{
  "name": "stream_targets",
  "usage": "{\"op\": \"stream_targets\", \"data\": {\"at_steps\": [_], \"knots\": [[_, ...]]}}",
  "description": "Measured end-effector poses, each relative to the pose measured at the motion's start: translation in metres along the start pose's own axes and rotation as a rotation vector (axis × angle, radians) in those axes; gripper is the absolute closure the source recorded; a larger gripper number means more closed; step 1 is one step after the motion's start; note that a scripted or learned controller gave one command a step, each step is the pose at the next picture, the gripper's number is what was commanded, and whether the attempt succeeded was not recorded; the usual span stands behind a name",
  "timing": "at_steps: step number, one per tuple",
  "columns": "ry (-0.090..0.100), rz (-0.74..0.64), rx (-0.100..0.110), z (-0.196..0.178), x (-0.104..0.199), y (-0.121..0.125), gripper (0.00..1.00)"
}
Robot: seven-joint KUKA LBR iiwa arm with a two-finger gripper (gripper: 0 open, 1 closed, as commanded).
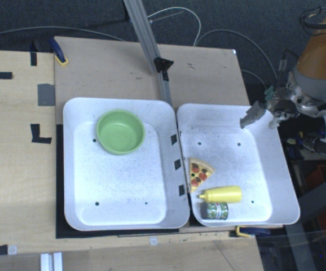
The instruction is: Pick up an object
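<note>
Arm [312,66] reaching from right, fingers [252,116] over right bin [276,168] rim (grip state unclear).

**Arm at the right bin's far corner**

The end effector [257,116] hangs over the right bin's [264,151] far right corner. A pizza slice [199,173], a mustard bottle [221,195] and a can [215,210] lie near its front left. A green bowl [120,131] sits in the left bin [123,202].
</note>
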State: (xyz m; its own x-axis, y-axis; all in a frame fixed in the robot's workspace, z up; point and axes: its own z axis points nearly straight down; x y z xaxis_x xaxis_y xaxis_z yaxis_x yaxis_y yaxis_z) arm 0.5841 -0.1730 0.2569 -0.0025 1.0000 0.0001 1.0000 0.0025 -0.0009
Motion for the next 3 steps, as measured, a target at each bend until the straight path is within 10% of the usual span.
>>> {"op": "stream_targets", "data": {"at_steps": [3], "knots": [[0.000, 0.001, 0.006, 0.111, 0.003, 0.000, 0.00]]}}
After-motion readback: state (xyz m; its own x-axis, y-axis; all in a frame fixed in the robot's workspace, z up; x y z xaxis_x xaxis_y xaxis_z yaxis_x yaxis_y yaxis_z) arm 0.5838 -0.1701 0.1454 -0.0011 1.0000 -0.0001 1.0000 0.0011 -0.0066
